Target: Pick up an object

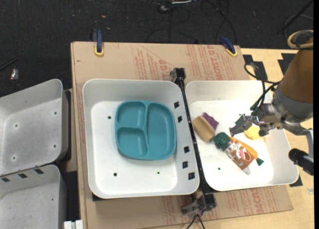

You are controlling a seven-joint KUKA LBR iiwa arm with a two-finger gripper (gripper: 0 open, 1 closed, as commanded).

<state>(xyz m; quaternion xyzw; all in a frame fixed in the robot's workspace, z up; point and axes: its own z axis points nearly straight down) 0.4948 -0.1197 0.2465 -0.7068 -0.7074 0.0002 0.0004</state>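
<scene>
On the bench you see two white bins side by side. Your left bin (99, 123) holds a teal divided plate (146, 129). Your right bin (279, 173) holds the arm (299, 83) reaching in, then a tan block (203, 127), an orange packet (241, 154), a dark green lump (222, 139), a yellow piece (253, 132) and a purple piece (211, 120). The gripper (242, 124) hangs just beside the yellow piece, fingers spread apart, gripping nothing.

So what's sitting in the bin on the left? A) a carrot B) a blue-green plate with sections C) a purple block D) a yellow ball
B: the teal divided plate lies alone in the left bin, while the small objects sit in the right bin.
</scene>
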